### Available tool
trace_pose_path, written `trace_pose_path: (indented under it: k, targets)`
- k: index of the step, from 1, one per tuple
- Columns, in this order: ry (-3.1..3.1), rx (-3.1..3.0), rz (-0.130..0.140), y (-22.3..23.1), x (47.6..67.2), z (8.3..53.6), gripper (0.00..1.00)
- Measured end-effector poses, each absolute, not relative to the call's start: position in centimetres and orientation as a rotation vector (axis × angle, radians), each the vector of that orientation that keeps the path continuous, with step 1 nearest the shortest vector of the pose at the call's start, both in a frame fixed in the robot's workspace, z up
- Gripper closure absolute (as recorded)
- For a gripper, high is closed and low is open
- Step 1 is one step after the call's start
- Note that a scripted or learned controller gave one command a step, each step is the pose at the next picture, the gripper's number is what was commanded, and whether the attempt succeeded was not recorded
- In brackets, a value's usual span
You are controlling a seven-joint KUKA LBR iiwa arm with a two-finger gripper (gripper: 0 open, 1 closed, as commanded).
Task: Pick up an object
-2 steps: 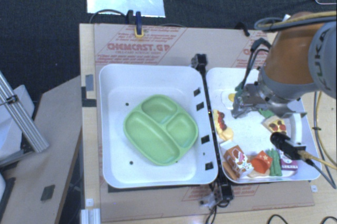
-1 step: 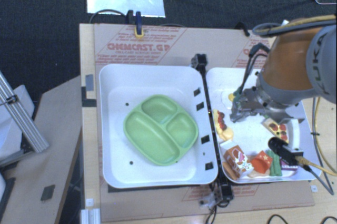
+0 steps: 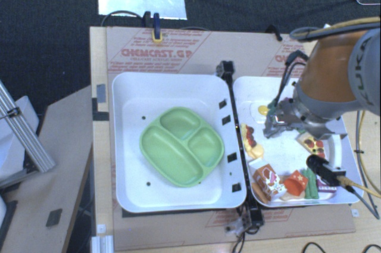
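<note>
Orange-banded and grey, the arm hangs its tool (image 3: 275,125) low over the right bin (image 3: 249,86); how its jaws stand I cannot tell. The nearest pickings lie toward the bin's left wall and near corner: a yellow piece (image 3: 255,151), then a red-and-white carton (image 3: 268,181).

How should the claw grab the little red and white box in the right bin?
Best guess: come straight down on the red and white box and pinch its two long sides. It lies flat near the right bin's front corner. The orange piece crowds one end, but the long sides look free.
</note>
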State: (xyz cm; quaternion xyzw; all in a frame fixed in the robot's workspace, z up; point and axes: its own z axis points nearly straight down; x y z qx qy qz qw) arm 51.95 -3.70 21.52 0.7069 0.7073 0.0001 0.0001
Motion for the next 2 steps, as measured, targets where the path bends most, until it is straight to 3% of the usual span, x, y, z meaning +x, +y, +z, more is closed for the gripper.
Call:
trace_pose_path:
  k: [1,2]
  targets:
    - [2.226,2.216,0.002,-3.1,52.3,23.4,1.0]
    - [2.222,2.221,-0.001,-4.1,52.1,21.7,1.0]
